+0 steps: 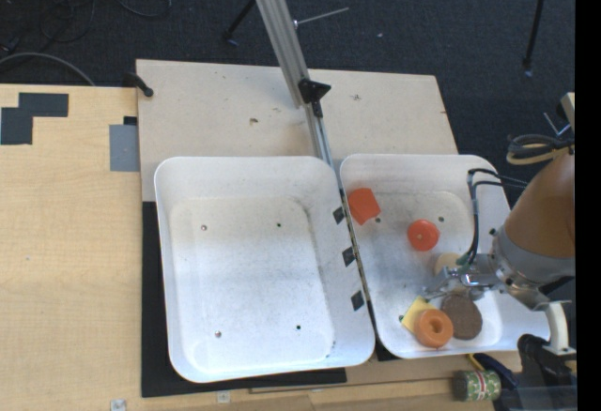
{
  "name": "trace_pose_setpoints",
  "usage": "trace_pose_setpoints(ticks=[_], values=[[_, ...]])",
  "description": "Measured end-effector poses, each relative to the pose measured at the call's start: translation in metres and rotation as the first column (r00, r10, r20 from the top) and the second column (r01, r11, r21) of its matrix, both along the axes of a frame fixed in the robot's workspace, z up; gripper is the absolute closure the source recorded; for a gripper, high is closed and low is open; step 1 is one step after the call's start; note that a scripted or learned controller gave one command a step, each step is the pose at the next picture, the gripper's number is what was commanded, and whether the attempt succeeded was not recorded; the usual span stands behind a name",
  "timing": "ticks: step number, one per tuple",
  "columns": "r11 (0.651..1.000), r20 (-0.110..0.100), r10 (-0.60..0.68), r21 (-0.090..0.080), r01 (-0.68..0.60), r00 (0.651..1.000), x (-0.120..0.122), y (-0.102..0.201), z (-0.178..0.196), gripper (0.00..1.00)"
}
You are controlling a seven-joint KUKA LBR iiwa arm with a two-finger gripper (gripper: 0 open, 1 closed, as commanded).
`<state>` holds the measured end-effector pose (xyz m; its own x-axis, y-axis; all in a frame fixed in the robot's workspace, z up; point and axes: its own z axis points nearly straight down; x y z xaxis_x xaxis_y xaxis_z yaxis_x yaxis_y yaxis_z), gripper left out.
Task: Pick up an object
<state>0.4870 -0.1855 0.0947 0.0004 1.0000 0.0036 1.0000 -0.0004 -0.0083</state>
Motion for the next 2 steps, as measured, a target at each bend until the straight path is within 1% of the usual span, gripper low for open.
trace_pose_setpoints(ticks=[1,2], values=[[1.0,0.004,-0.005,-0.001,0.005,1.0,0.0,-0.002,0.013,1.0],[1.0,0.009,-0.007,-0.004,0.007,1.0,-0.001,-0.008,0.056,1.0]])
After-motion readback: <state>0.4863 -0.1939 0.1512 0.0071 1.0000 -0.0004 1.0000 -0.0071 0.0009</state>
